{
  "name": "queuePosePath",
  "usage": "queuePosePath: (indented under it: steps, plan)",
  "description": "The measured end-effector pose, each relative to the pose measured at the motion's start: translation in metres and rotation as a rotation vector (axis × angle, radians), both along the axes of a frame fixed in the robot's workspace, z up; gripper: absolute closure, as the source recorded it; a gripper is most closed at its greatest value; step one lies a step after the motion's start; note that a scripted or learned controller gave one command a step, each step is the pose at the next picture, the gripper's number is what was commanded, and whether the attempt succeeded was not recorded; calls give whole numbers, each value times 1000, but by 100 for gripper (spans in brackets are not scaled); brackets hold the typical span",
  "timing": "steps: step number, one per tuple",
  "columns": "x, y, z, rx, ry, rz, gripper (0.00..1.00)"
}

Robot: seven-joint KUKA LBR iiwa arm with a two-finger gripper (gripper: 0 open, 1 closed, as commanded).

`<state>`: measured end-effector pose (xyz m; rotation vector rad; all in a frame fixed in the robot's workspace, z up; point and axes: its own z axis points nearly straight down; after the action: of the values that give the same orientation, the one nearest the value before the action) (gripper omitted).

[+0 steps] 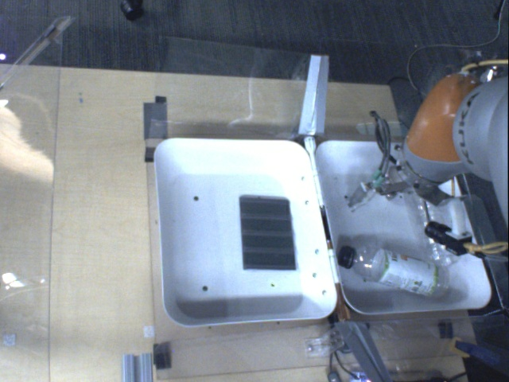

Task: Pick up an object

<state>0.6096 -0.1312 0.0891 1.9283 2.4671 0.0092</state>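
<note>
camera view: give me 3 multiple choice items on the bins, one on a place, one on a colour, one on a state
1. Where is the clear bottle?
A. left bin
B. right bin
C. on the bench

2. What colour is the ribbed pad in the left bin?
A. dark
B. orange
C. white

3. How does the bottle sit?
A. upright
B. on its side
C. between the fingers

Answers: 1 B, it rests at the near side of the right bin. 2 A, it reads near black against the white floor. 3 B, its black cap points left, away from the gripper.

The arm (469, 126) is cut off by the right edge, hiding the right bin's (350, 161) far corner.
</note>
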Motion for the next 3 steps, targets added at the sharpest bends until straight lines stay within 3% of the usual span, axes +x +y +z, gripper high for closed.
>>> queuePosePath:
  steps: [1, 2, 3]
  plan:
    - [57, 30, -2, 1, 4, -52, 0]
    - [-3, -61, 29, 4, 1, -13, 0]
    - [62, -70, 3, 5, 12, 16, 0]
